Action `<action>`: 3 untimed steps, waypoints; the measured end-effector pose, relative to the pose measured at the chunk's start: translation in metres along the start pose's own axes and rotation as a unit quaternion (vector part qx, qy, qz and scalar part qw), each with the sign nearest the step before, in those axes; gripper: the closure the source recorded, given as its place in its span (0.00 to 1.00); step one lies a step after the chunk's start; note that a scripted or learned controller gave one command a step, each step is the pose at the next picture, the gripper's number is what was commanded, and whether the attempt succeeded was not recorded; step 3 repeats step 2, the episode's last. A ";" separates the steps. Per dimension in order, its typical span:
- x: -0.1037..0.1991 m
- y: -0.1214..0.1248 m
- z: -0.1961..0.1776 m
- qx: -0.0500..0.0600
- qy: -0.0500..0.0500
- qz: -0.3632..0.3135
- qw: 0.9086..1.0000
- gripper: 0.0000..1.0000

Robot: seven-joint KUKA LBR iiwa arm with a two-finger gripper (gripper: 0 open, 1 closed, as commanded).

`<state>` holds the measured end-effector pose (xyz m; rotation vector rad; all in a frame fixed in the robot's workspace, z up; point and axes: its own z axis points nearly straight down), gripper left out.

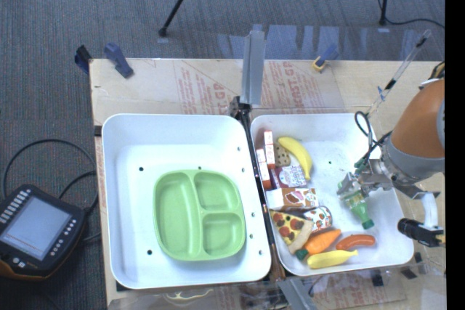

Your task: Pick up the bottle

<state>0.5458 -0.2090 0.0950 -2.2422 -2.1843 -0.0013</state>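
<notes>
- Red print on the bench (pixel 305 80), not readable.
- Left bin (pixel 120 156): green divided plate (pixel 200 214).
- Right bin (pixel 330 131): banana (pixel 296 155), small cartons (pixel 290 176), pizza slice (pixel 289 226), carrot (pixel 323 239).
- Bottle (pixel 357 207), green-capped, at the right bin's right side, under the gripper (pixel 354 186); finger state: can't tell.

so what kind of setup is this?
Likely a robot lab pick-and-place bench: two white bins on a board, toy food such as a banana beside the bottle, a teach pendant on carpet.
</notes>
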 end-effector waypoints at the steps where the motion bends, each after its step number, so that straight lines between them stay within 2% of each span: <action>1: 0.027 0.056 -0.022 -0.003 -0.004 -0.123 0.992 1.00; 2: 0.031 0.048 -0.059 -0.003 -0.004 -0.027 1.000 1.00; 3: 0.031 0.048 -0.059 -0.003 -0.004 -0.027 1.000 1.00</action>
